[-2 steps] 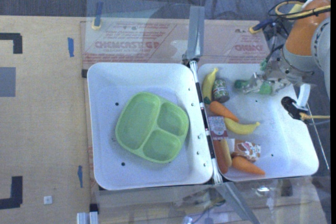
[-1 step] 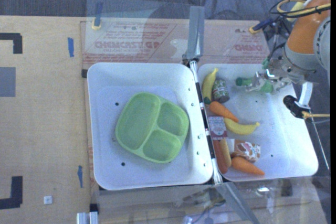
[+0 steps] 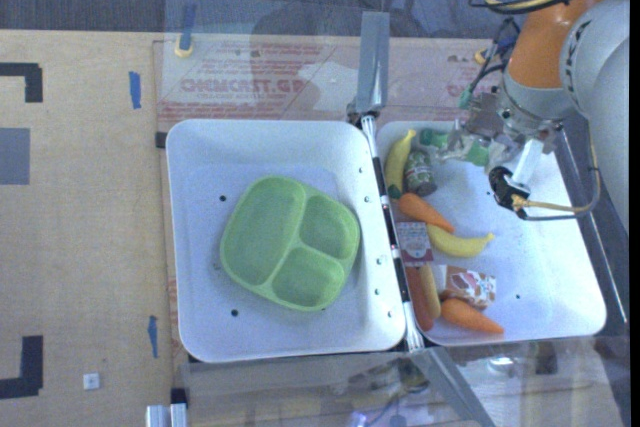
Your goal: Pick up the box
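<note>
end effector (image 3: 470, 143) | right bin (image 3: 560, 295), far end | opening: cannot tell (blurred) | box (image 3: 471, 286) apart

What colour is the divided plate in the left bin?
Light green plate, seen clearly in the camera view.

You have two bins side by side. The left bin (image 3: 200, 165) holds a tray (image 3: 290, 242) near its middle. In the right bin (image 3: 560, 285), along the left wall, a banana (image 3: 398, 161) lies at the back with a can (image 3: 420, 173) just right of it. Nearer you come a carrot (image 3: 424, 211), a second banana (image 3: 460, 241), a packet (image 3: 412, 241), then a box (image 3: 471, 286), a hot dog (image 3: 424, 296) and another carrot (image 3: 470, 316). The gripper (image 3: 470, 143) is at the back, right of the can.
</note>
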`<state>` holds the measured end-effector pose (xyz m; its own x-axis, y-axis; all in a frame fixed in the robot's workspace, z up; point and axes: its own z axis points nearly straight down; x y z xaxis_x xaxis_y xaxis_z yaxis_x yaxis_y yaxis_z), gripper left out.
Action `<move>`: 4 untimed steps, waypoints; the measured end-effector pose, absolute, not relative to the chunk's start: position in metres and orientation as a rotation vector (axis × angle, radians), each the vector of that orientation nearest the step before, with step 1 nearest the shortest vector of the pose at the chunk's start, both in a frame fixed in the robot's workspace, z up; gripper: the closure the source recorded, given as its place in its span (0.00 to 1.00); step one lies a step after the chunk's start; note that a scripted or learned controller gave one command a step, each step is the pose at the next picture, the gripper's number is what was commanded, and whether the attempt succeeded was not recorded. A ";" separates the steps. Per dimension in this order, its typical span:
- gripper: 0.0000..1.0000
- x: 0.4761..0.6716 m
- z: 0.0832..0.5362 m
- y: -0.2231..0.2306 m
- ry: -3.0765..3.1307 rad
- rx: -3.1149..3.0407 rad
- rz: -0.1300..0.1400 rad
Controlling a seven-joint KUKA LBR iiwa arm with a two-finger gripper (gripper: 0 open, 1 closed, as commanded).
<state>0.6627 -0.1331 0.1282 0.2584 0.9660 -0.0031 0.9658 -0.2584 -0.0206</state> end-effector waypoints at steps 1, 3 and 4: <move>1.00 0.668 0.199 -0.168 -1.726 -2.628 -0.001; 0.00 0.546 0.158 -0.113 -1.563 -2.722 0.002; 0.00 0.594 0.183 -0.113 -1.653 -2.672 -0.001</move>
<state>0.5939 -0.1129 0.1835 0.4466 0.8947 0.0004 0.8947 -0.4466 0.0003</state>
